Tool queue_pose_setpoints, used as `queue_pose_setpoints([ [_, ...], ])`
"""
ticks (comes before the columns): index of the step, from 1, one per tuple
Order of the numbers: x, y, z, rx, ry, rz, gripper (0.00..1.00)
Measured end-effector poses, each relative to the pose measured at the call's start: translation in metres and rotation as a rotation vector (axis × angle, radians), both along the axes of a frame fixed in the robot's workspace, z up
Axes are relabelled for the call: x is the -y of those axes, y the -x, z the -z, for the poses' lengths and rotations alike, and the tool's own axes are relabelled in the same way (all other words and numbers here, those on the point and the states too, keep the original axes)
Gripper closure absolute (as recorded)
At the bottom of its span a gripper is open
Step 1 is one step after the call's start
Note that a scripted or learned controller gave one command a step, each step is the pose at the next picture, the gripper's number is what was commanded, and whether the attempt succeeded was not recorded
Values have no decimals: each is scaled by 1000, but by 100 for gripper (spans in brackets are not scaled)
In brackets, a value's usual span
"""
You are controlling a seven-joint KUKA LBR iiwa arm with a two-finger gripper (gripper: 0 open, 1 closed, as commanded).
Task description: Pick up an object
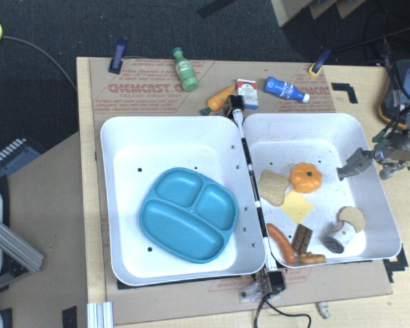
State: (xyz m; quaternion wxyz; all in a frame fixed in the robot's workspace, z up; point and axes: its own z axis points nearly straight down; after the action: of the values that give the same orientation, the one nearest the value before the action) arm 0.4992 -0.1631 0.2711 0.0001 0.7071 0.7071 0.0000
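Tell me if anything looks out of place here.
Yes. A green bottle, blue bottle, carton and carrot lie on the cardboard behind the bins, outside them. The bottles are tipped on their sides.

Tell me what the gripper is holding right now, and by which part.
Nothing is held. The gripper hangs over the right bin near its right wall, with no object between its fingers; the orange pumpkin lies apart, to the view's left of it.

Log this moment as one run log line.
pincer: over right white bin, right side | grasp: none seen | nearest: small orange toy pumpkin | left white bin: blue divided plastic plate
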Motion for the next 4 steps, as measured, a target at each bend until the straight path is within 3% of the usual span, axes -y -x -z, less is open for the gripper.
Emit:
queue_pose_setpoints([
  [1,24,16,113,-3,-1,1,0],
  [2,23,18,184,6,2,0,0],
  [4,-52,-92,185,4,2,0,0],
])
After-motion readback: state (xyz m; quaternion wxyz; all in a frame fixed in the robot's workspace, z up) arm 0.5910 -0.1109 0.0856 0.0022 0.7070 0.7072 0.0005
